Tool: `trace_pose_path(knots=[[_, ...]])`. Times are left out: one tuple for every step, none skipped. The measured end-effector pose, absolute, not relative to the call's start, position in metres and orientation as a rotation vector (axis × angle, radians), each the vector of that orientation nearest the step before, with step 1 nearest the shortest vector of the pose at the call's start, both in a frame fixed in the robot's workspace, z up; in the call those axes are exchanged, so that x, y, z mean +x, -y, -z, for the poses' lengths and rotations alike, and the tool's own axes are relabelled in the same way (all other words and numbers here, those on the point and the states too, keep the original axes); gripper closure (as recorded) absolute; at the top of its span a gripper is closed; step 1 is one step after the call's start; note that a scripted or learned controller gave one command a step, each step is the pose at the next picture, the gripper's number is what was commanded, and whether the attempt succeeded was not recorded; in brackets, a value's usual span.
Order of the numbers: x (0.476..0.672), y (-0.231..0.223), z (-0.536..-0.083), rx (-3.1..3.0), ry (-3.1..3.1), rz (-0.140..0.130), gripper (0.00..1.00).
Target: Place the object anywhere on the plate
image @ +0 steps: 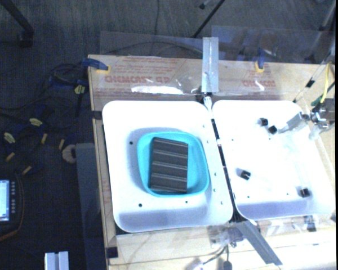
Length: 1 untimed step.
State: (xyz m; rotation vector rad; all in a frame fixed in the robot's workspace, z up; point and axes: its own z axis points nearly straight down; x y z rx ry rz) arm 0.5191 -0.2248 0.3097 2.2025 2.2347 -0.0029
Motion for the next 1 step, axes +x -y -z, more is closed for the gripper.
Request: trace_pose_path(knots=[[0.4837,0.2242,-0.251,2.334,-2.103,0.005,0.0]])
